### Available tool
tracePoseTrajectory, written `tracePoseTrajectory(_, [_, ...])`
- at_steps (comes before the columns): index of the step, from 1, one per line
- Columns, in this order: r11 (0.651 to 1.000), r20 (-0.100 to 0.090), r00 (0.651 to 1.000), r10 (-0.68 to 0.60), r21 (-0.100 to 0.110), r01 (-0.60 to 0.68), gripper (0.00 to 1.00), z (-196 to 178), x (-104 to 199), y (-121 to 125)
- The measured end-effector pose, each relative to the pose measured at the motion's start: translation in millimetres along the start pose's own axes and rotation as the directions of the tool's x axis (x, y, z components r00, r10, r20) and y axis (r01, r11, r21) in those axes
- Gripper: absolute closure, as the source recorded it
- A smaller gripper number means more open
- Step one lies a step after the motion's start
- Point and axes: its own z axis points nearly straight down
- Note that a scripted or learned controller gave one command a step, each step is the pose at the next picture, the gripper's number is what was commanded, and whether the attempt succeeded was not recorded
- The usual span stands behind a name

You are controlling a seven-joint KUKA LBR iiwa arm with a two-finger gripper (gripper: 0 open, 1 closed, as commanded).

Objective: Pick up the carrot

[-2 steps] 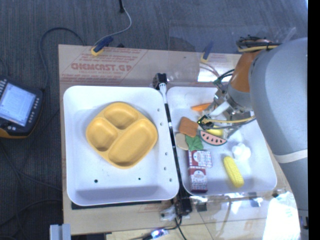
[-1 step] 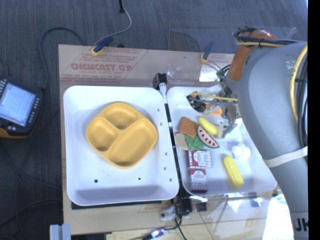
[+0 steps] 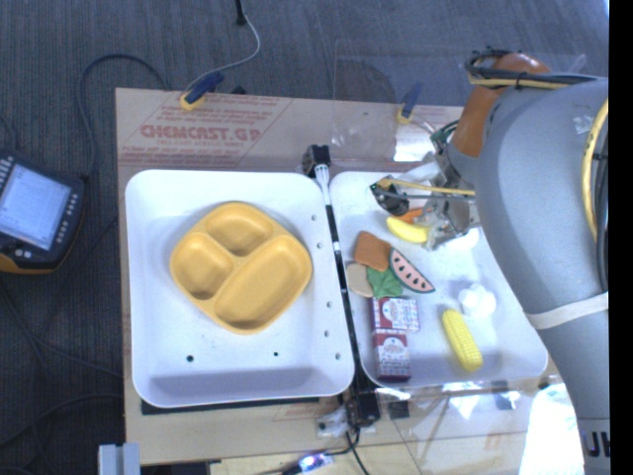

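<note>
In the upper part of the right bin (image 3: 514,349), close under the arm's wrist, a small orange piece shows that I take to be the carrot (image 3: 419,216). It lies just beside a yellow banana-like toy (image 3: 406,230) and a dark pan-like object (image 3: 393,199), and the gripper (image 3: 442,218) is down among them. Whether the gripper is released or clenched I cannot tell, because the big grey arm covers most of it, and I cannot say that the carrot is held.

Lower in the same bin lie a watermelon slice (image 3: 411,272), a brown bread-like piece (image 3: 373,251), a green leaf (image 3: 386,283), a red carton (image 3: 395,336) and a corn cob (image 3: 460,337), spread loosely, probably so that each can be reached apart from the others.

The left bin (image 3: 158,364) carries a yellow divided plate (image 3: 240,265) in its middle, which looks like a place for putting things. Both bins rest on a brown board (image 3: 198,127) over the surface.

My judgement is that the task is at the grasping step. The crowding around the carrot could make the gripper catch the banana instead.
</note>
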Motion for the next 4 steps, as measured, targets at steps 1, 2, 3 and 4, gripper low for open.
tracePoseTrajectory(1, [0.991,-0.025,0.991,-0.134,-0.026,0.133,1.00,13,-45,-21])
tracePoseTrajectory(2, [0.989,-0.019,0.988,-0.150,-0.020,0.150,1.00,-73,-51,-12])
tracePoseTrajectory(3, [0.953,-0.013,0.953,-0.302,-0.022,0.301,1.00,-164,-122,-8])
tracePoseTrajectory(4, [0.953,-0.008,0.953,-0.302,-0.016,0.302,0.00,-160,-123,-9])
